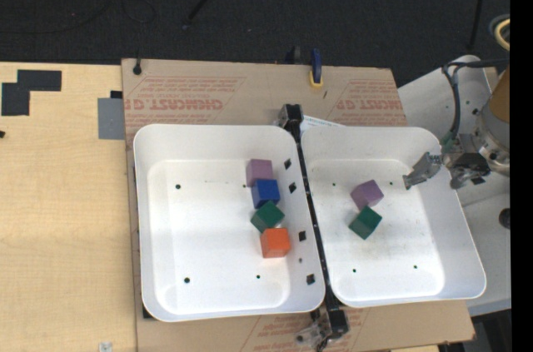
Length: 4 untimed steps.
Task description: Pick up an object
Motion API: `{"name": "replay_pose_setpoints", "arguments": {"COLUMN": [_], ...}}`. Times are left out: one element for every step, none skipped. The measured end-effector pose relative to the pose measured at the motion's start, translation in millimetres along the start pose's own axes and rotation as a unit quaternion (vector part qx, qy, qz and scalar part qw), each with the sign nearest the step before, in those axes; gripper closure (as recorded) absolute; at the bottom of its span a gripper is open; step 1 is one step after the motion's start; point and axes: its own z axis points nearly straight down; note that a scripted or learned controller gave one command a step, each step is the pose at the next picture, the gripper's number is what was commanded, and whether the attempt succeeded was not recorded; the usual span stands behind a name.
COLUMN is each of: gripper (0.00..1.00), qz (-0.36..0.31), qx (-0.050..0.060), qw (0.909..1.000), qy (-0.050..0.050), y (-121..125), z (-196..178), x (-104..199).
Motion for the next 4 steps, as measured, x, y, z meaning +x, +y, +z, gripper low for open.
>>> {"name": "replay_pose_setpoints", "arguments": {"gripper": [0.00,0.00,1.00,1.00], "qz": [-0.003,0.001,0.004,-0.003], "qx": [0.004,0.000,0.000,-0.006], "qw": [1.0000,1.0000,1.0000,1.0000], "qy": [0.002,-0.001,0.000,-0.001], "y": [50.4,29.6,30.0,94.9], "z": [109.1,150.7,139.2,42.3], "x": [53.4,63.2,61.7,103.4]}}
